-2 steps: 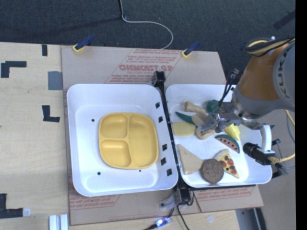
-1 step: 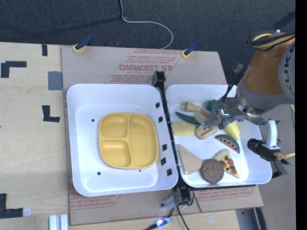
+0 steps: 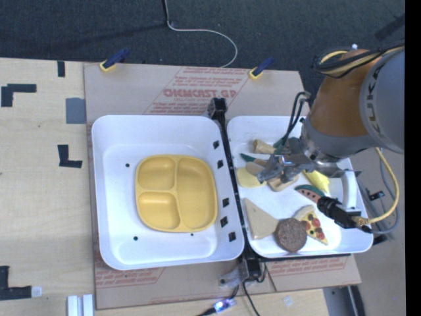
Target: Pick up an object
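My gripper [image 3: 275,172] hangs low over the middle of the right bin [image 3: 352,245], its metal fingers pointing left toward a pale yellow round piece [image 3: 248,178]. Right under and beside the fingers lies a tan flat piece [image 3: 284,184]. A tan wedge [image 3: 258,219], a brown round patty [image 3: 290,235] and a pizza slice [image 3: 313,224] lie at the front of that bin. A yellow item [image 3: 316,178] and a watermelon slice [image 3: 306,192] sit just right of the gripper. Nothing shows clearly between the fingers.
The left bin [image 3: 118,242] holds a yellow divided plate [image 3: 176,193]. A beige piece [image 3: 263,147] and a green bit [image 3: 248,157] lie at the back of the right bin. The arm's grey and orange body [image 3: 348,110] covers that bin's back right part.
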`<state>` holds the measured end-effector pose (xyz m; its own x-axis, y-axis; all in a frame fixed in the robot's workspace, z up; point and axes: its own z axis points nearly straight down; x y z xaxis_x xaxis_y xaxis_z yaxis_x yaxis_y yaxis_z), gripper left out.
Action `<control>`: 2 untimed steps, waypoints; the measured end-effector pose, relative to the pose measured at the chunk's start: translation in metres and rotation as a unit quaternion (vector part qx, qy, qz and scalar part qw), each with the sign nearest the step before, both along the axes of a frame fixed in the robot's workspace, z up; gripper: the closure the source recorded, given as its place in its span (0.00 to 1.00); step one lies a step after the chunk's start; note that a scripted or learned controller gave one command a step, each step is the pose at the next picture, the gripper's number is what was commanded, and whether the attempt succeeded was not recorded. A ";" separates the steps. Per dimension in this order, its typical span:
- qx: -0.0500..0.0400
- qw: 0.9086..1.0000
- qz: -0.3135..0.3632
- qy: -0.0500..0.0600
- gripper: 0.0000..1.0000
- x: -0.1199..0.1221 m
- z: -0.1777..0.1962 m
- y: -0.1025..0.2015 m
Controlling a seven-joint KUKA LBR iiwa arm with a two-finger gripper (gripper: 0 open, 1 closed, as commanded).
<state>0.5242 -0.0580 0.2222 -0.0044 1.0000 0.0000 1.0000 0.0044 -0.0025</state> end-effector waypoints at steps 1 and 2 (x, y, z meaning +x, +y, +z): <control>0.001 1.000 0.000 0.002 1.00 -0.033 0.000 0.043; 0.000 1.000 0.000 0.000 1.00 -0.025 0.009 0.065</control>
<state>0.4991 0.0072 0.2308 -0.0043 1.0000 0.0005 1.0000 0.0043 -0.0020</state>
